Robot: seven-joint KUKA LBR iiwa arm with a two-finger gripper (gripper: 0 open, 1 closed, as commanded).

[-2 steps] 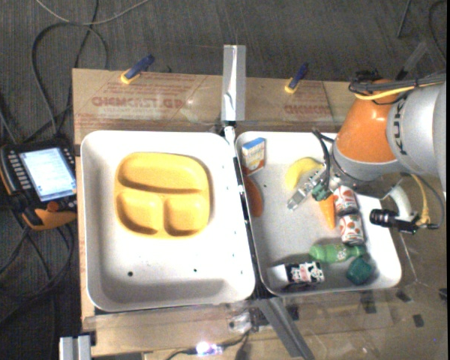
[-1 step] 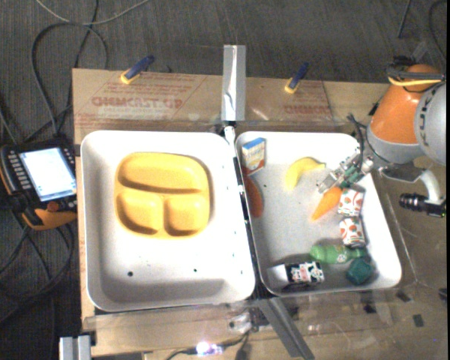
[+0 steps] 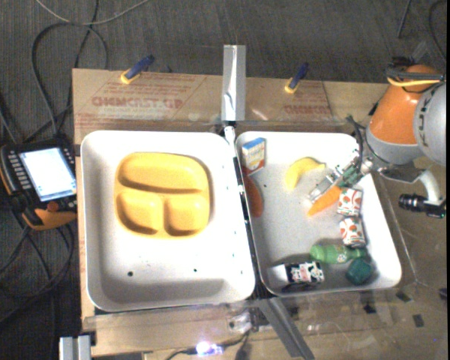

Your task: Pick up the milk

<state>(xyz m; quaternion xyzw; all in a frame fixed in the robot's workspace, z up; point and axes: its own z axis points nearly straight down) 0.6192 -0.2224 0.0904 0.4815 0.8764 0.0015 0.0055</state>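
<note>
The milk (image 3: 253,154) is standing well left of the gripper (image 3: 348,172), whose state I cannot tell. The gripper is hovering over the carrot (image 3: 324,199), risking a wrong grab. Far left, a bin (image 3: 97,276) is holding a yellow tray (image 3: 165,193); the gripper's bin (image 3: 274,276) is holding food.

Two bins of smooth white plastic, the left bin (image 3: 97,276) holding a glossy yellow plastic divided tray (image 3: 165,193), the right bin (image 3: 285,246) a printed, lightly shiny milk carton (image 3: 253,154) at its far-left corner beside a smooth yellow plastic banana (image 3: 304,171). Beneath the bins, matt brown printed cardboard (image 3: 165,100); behind them, a shiny metal post (image 3: 233,81). Around the bench, rough dark carpet (image 3: 30,276).
</note>
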